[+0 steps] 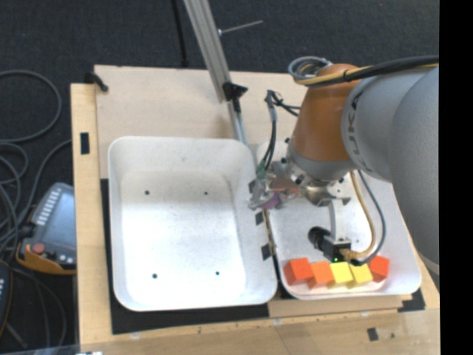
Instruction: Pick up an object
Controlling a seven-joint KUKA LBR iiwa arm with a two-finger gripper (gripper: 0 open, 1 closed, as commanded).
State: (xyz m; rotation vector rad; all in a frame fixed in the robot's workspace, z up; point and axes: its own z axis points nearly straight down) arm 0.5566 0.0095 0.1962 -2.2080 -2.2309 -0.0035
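Two white bins on the counter (170,95); five blocks (337,271), orange and yellow, line the right bin's (392,220) lower edge. Left bin (185,220) lies open. Tool (264,194) at frame centre; its spread unclear.

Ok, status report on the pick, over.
Gripper low at right bin's left edge. Blocks lined along near wall, untouched. Arm overhangs bin.

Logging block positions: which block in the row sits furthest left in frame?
The orange block at the row's left end in the right bin, nearest the left bin.
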